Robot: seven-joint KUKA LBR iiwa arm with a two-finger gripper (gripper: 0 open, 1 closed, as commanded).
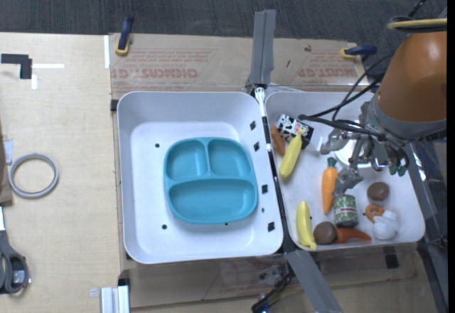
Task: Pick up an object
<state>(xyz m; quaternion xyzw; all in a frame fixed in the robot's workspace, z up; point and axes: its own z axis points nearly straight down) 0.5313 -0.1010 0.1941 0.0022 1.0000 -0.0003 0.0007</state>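
Observation:
The right bin (416, 233) holds several small items. A yellow banana (290, 155) lies by its left wall, with a black-and-white cow-patterned toy (291, 126) just behind it. An orange carrot (328, 187) stands mid-bin above a green-labelled can (345, 210). A second banana (304, 225), a brown ball (325, 233), a red-orange vegetable (352, 235), a white lump (384, 227) and a brown-topped piece (377, 192) sit along the front. My gripper (357, 156) hangs over the bin's middle right, just right of the carrot and above the can.
The left bin (135, 226) carries a blue divided plate (211, 180). A tape roll (32, 175) and scissors (11, 272) lie on the bench at far left. Black cables (334, 116) trail from the arm across the right bin's back edge.

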